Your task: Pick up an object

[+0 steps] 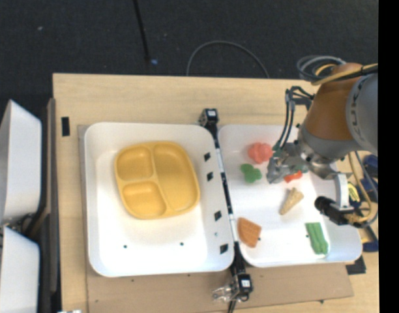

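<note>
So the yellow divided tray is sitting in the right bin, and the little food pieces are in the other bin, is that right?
Not quite. In the camera view the yellow divided tray sits in the left bin, not the right. The little food pieces, such as the pink piece and green strip, lie in the right bin.

Two bins sit side by side on the bench (69,96); the left bin (95,240) holds a divided plate (157,178), set toward its far left portion; the right bin (265,256) holds six items: a round lump (259,152) near its far edge; a small leafy piece (251,173) just left of centre; a wedge (291,201) at centre; a flat slice (249,231) against its left wall near the front; a short bar (317,237) toward its front right corner; a small piece (293,175) beneath the gripper (278,171), right of the leafy piece.
</note>
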`<state>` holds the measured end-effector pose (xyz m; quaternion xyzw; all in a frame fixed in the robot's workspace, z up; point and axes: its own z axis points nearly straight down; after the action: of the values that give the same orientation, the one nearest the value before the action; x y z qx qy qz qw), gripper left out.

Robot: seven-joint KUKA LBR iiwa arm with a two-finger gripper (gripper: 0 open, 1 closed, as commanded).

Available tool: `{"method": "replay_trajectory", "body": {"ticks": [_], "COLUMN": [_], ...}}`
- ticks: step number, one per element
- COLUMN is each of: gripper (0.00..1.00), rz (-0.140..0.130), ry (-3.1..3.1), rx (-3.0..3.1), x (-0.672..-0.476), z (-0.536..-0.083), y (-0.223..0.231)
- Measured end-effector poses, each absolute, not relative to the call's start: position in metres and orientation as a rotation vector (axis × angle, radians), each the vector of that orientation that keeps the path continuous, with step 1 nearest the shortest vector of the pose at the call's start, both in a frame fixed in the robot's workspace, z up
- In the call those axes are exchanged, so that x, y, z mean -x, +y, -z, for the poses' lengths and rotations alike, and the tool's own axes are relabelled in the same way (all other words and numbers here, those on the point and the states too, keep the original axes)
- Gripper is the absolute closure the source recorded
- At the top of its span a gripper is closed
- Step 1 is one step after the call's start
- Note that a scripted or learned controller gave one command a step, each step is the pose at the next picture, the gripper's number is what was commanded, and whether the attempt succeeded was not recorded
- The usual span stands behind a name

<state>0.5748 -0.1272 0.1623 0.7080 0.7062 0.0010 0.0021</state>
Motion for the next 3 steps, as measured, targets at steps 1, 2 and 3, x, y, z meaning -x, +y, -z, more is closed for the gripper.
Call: {"method": "replay_trajectory", "body": {"ticks": [1, 2, 3], "gripper": [1.0, 1.0, 1.0], "rz": [-0.004, -0.003, -0.004], "ry": [2.21, 2.218, 2.229], "rx": [-2.225, -2.219, -2.214], "x": [-0.573, -0.574, -0.563], "z": [-0.212, -0.238, -0.248], "y": [-0.137, -0.138, -0.084]}}
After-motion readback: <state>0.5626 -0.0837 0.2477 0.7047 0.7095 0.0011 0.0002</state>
